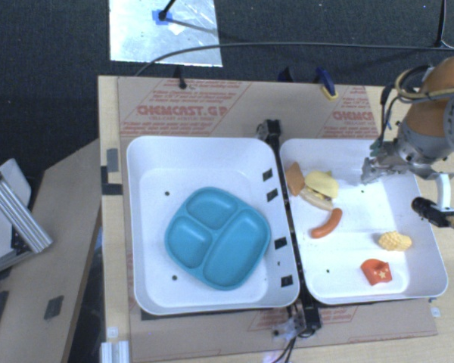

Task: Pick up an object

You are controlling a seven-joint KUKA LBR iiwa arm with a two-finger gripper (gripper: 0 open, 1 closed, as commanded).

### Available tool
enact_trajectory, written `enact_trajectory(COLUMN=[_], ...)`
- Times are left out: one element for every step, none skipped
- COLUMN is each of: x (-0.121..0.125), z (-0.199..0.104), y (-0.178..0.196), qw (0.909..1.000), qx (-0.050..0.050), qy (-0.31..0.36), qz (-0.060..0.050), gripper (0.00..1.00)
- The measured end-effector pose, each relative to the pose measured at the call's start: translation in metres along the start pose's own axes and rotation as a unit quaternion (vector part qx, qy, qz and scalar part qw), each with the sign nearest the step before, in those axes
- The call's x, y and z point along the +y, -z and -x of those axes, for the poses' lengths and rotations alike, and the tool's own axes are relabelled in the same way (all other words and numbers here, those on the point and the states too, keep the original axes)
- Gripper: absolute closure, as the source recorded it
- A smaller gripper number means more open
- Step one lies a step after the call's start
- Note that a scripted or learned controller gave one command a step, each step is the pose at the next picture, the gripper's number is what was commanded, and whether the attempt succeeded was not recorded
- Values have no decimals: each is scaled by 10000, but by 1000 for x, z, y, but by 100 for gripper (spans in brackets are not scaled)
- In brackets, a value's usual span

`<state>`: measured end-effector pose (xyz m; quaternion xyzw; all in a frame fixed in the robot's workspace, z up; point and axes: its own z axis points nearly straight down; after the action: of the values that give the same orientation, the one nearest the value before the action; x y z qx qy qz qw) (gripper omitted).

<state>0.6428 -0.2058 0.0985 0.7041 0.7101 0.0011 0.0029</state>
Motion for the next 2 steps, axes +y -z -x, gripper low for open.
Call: enact_trajectory(x=[-2,8], z=[0,-5], y=[65,125], qw=[10000,10000], qx=[1,-1], qy=[-14,-5], qz=[8,18], gripper=[100,100])
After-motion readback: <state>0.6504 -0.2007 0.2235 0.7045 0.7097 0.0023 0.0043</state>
